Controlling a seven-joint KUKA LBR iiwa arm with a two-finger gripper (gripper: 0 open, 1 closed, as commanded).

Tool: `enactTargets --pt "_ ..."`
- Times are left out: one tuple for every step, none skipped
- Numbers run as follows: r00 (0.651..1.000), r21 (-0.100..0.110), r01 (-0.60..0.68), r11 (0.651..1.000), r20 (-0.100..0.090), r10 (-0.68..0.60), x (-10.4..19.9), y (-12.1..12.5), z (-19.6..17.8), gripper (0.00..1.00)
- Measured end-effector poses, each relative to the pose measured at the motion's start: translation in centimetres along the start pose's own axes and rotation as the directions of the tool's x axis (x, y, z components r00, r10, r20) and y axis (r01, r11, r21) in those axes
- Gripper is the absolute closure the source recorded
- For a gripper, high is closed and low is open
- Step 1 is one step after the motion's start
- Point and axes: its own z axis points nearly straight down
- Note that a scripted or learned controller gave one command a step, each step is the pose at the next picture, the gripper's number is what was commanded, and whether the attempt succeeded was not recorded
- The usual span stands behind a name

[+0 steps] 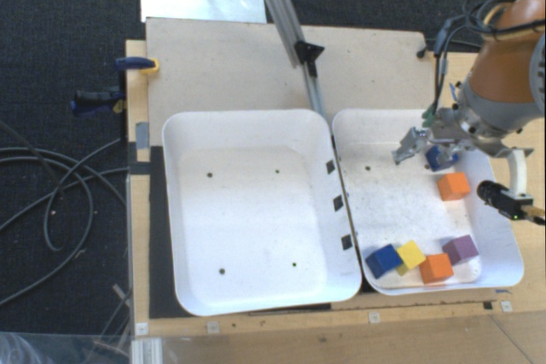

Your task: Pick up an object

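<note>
My gripper [424, 147] hangs over the upper part of the right bin [375, 192], below the arm's orange band. A small blue block [436, 157] shows right beneath it, partly hidden by the gripper body; whether it is held cannot be told. An orange block [454, 186] lies just below and to the right of the gripper. Along the bin's near edge sit a blue block [383, 260], a yellow block [411, 254], a second orange block [437, 268] and a purple block [461, 249].
The left bin [247, 209] stands beside the right one, joined by a ridge with black tabs. A slanted metal pole [286, 8] crosses the back of the bench. Cables lie on the floor at left.
</note>
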Motion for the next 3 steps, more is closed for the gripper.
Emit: enactTargets --pt "1.000 -0.003 0.004 1.000 -0.001 -0.004 0.1 0.1 -1.1 1.00" --pt "1.000 -0.003 0.004 1.000 -0.001 -0.004 0.1 0.1 -1.1 0.00" --pt "1.000 -0.010 -0.008 1.000 0.009 0.008 -8.6 0.6 -10.1 0.00"
